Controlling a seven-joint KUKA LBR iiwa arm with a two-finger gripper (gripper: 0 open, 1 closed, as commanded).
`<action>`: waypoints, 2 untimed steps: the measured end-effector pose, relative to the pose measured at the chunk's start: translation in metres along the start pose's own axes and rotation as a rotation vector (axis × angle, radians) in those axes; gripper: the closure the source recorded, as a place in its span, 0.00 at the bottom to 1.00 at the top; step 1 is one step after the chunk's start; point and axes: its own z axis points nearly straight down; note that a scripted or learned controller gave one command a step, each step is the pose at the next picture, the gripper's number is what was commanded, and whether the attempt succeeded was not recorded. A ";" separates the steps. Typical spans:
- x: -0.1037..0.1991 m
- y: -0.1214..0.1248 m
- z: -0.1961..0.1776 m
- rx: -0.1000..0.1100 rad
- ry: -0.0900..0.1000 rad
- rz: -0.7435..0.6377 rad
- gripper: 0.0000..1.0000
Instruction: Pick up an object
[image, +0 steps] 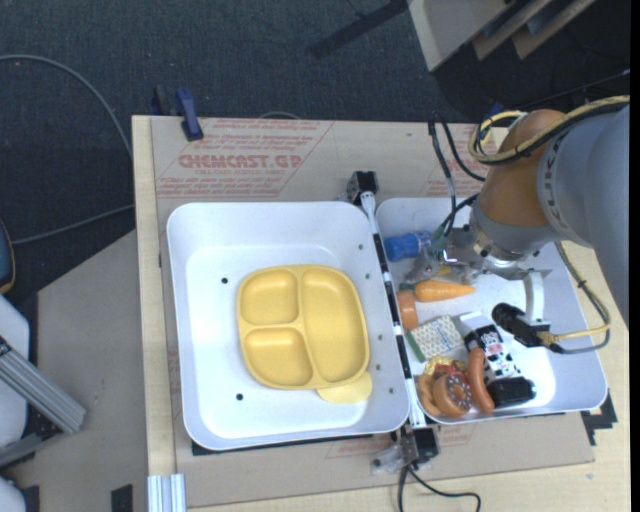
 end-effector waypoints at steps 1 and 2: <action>0.001 0.000 -0.008 0.001 0.001 0.000 1.00; -0.084 -0.043 -0.062 -0.002 -0.001 0.000 1.00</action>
